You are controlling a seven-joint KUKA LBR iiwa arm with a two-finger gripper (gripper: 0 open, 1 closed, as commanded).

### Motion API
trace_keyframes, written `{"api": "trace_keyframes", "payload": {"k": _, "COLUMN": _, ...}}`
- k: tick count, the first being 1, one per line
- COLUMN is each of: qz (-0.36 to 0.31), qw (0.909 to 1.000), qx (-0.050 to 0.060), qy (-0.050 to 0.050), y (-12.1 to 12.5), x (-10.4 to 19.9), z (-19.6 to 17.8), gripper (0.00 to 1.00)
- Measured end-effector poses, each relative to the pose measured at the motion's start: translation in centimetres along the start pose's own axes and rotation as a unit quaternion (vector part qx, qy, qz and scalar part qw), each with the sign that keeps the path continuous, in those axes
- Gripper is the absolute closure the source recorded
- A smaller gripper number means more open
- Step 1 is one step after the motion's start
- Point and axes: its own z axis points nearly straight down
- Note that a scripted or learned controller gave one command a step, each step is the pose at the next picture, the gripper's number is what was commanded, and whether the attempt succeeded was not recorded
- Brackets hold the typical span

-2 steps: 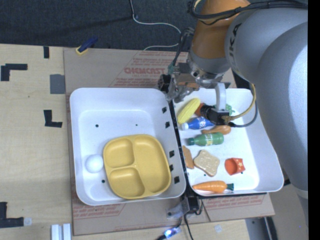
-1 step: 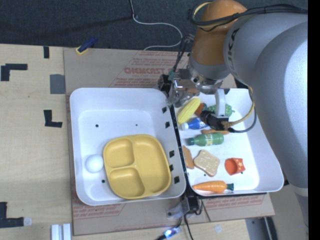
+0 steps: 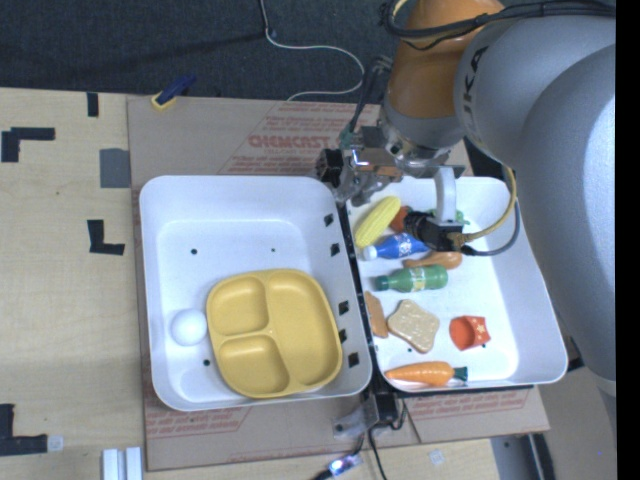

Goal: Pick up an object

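- Two white bins: left bin (image 3: 160,208) has yellow tray (image 3: 272,330), white ball (image 3: 187,327).
- Gripper (image 3: 352,173) above corn (image 3: 377,220), right bin (image 3: 525,308); grip state unclear, cannot tell.

likely a robotics lab: taped bench (image 3: 60,268), white bins (image 3: 165,203), toy food (image 3: 425,279).

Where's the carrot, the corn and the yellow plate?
carrot (image 3: 420,374): camera view, middle of its orange body.
corn (image 3: 377,221): camera view, middle of the yellow cob.
yellow plate (image 3: 326,318): camera view, its right rim.
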Motion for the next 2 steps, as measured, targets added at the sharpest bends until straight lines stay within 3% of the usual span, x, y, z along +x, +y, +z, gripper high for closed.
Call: {"api": "trace_keyframes", "payload": {"k": 2, "qz": 0.001, "qw": 1.0, "qx": 0.002, "qy": -0.001, "y": -0.3, "x": 0.0, "z": 2.2, "gripper": 1.0}}
